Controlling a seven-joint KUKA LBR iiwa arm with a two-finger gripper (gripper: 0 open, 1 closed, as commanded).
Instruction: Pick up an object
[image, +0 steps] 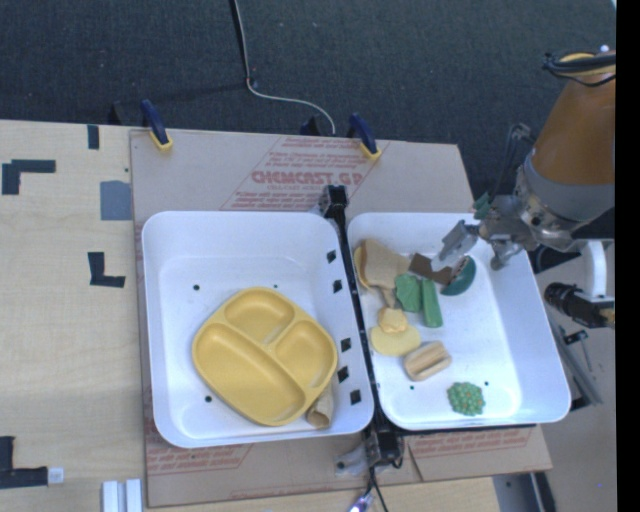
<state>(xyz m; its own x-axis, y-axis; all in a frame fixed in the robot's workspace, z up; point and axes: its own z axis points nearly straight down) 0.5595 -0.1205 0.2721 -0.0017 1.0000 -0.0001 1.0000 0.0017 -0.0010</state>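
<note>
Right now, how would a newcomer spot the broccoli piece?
Look in the right-hand white bin, the one crowded with toy food. Go to its near right corner: the broccoli piece sits alone there, apart from the bread roll. It is small, bumpy, round and green.

Dark grey carpet floor (400, 60), pale wooden bench (60, 330), brown board (250, 170) clamped on

Glossy yellow plastic tray (265, 355) in smooth white bin (170, 250) on matt cardboard (290, 175).
</note>
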